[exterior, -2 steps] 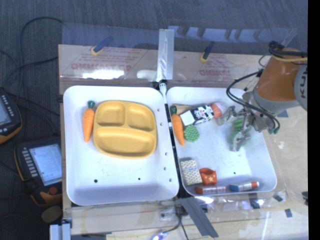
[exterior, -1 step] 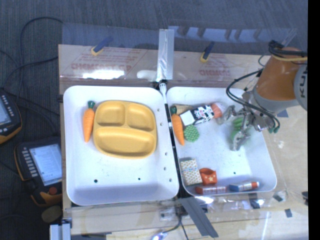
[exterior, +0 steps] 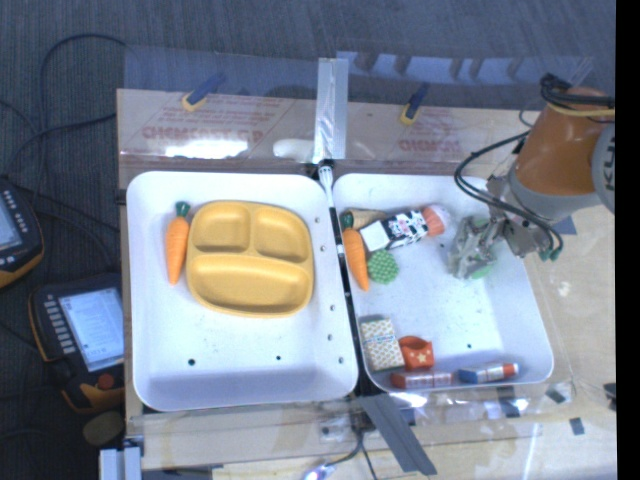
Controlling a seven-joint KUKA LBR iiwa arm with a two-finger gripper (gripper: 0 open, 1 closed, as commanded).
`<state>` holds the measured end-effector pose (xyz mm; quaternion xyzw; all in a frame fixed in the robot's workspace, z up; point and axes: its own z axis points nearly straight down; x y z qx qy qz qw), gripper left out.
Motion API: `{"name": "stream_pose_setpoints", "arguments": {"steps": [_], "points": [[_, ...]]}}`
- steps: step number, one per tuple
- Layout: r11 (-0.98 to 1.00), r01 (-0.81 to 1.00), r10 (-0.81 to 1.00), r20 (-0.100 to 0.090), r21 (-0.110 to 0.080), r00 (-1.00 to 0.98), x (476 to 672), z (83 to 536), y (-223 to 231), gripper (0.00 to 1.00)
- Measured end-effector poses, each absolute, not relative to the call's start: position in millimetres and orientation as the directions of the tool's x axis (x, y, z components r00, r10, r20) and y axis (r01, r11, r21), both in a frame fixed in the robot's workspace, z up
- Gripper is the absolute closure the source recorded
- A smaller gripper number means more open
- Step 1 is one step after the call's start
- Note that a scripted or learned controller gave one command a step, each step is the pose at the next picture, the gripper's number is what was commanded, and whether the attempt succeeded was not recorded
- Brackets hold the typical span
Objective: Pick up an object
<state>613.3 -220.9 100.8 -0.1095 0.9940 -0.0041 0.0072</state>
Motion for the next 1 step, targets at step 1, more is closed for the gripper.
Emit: {"name": "stream_pose_setpoints", "arguments": {"steps": [1], "points": [[0.971, -0.238, -0.238, -0.015, -0.009, -0.971, 540.6, 92.5, -196.7, 1.0]]}}
